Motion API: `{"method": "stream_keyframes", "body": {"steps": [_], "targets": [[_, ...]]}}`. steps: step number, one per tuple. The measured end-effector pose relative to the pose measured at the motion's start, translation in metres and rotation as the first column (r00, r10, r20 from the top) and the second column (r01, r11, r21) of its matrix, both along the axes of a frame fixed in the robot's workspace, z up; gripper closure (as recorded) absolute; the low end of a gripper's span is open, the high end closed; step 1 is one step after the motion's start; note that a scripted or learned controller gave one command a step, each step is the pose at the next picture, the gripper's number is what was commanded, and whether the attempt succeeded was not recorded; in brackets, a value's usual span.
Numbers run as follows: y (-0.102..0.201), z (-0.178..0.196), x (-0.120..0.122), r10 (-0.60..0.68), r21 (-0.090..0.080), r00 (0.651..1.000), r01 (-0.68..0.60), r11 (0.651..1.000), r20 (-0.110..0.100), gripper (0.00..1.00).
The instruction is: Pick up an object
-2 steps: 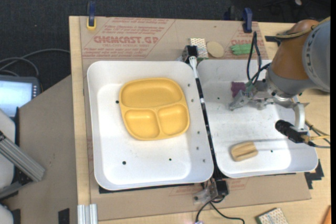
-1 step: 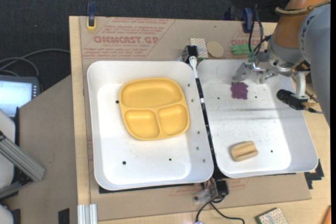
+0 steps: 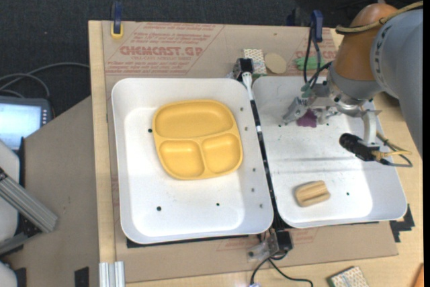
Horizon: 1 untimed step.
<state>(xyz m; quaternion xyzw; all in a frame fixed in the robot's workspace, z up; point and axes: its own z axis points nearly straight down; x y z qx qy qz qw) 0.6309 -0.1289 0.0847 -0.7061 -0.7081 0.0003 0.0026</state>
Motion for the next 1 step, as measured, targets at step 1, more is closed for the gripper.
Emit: {"method": "stream_keyframes", "body": {"steps": [1], "targets": [[-0.0161,0.0006,0.0375,-0.001,-0.006,1.0,0.001,1.0,0.01,0.0]]}}
